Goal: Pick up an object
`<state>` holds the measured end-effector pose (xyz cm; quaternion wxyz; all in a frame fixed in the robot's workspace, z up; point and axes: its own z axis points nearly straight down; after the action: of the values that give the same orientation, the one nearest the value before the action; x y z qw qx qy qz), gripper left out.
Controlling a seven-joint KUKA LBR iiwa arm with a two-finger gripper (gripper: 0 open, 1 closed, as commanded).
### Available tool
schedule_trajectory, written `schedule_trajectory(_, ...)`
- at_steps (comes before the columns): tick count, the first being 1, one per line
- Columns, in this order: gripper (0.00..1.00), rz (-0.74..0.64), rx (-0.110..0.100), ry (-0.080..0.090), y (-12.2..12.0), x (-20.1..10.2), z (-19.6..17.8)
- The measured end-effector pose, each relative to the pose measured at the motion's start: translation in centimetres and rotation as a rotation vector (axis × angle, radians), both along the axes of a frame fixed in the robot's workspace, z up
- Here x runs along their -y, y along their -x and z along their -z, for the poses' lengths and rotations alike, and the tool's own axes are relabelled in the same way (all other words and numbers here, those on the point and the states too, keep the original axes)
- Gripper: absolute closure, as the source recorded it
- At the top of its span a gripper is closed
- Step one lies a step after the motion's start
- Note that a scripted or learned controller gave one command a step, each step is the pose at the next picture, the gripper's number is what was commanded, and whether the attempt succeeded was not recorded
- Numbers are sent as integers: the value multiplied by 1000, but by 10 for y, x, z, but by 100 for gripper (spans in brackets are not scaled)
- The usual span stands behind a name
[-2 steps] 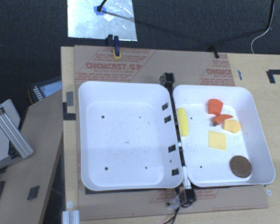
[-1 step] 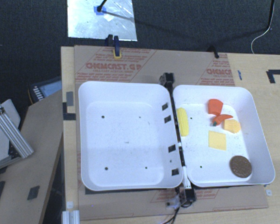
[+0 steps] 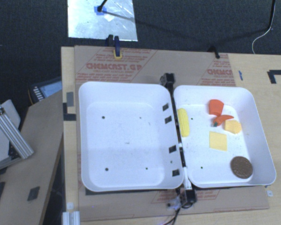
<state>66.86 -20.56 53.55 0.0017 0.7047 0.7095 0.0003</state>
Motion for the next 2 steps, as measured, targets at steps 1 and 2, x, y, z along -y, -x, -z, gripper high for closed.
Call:
schedule_trajectory(1, 100, 0, 0, 0, 0, 0, 0)
schedule_trajectory(2, 100, 0, 0, 0, 0, 0, 0)
